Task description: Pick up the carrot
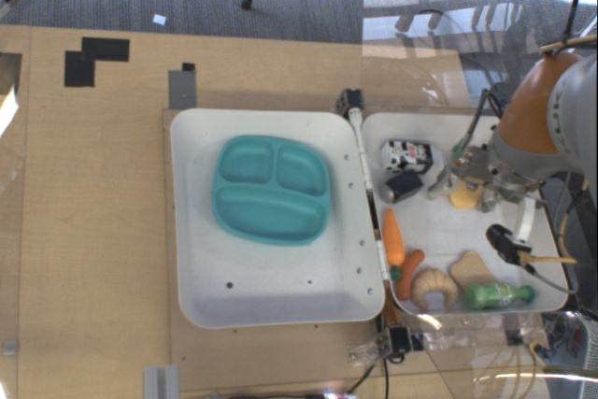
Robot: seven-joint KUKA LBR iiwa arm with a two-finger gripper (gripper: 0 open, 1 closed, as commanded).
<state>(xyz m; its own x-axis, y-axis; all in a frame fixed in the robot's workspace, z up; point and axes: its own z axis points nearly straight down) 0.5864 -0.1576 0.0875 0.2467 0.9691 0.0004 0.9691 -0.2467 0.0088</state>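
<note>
Croissant (435,287) near front wall; carrot (393,237) against left wall; claw (478,187) state unclear.

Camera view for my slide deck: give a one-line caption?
Tool over the right bin; carrot lies by its left wall.

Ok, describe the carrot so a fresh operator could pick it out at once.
Look in the right-hand bin, along its left wall next to the bin with the teal plate. The carrot lies there lengthwise, point toward the top of the view. It is the plain orange tapered one; the croissant below it is tan.
</note>
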